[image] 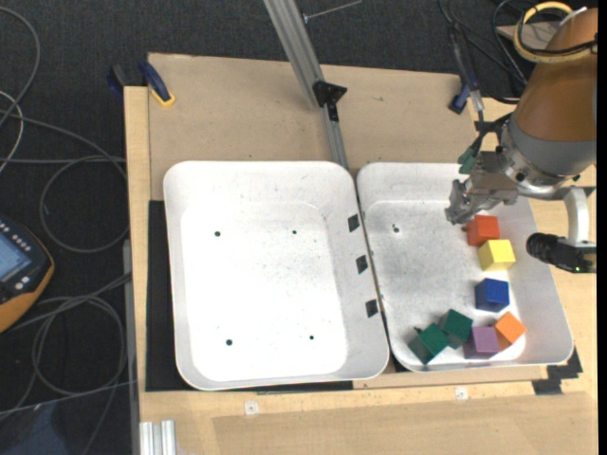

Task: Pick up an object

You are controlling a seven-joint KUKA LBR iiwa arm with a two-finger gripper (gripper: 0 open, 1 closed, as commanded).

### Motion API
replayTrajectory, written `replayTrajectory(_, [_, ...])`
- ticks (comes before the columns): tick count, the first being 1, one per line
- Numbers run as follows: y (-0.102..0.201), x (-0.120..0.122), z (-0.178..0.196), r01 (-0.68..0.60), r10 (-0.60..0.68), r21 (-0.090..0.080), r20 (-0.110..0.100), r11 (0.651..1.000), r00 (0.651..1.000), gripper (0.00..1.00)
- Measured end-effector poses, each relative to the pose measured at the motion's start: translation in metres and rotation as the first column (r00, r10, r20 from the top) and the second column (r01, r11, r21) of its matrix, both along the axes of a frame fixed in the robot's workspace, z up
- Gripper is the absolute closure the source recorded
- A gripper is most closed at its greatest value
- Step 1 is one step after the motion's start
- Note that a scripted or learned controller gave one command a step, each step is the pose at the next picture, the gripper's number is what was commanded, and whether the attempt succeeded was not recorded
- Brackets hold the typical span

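The right bin [417,254] holds several small blocks. A red block [485,229] lies near its far right, with a yellow block [497,253] just in front of it and a blue block [491,294] nearer still. An orange block [510,327], a purple block [485,339] and two dark green blocks [444,335] crowd the near right corner. My gripper [465,207] hangs over the right bin, just left of and above the red block. No block shows between its fingers.
The left bin [256,273] sits beside the right one, with small black clips along the shared edge. A slanted metal post [303,55] rises behind the bins. Blue clamps [156,83] grip the board's far corners. Cables lie on the floor to the left.
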State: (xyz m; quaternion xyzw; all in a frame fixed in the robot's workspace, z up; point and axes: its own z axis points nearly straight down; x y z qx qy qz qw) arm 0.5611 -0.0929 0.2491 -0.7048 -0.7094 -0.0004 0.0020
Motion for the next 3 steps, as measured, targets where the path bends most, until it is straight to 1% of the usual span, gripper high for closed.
replayTrajectory(1, [0.049, -0.002, -0.004, -0.001, 0.001, 0.000, 0.001, 1.000, 1.000, 1.00])
replayTrajectory(2, [0.103, -0.010, 0.003, -0.001, 0.001, 0.000, 0.001, 1.000, 1.000, 1.00])
replayTrajectory(3, [0.148, -0.036, 0.000, 0.000, 0.000, -0.001, -0.001, 1.000, 1.000, 1.00])
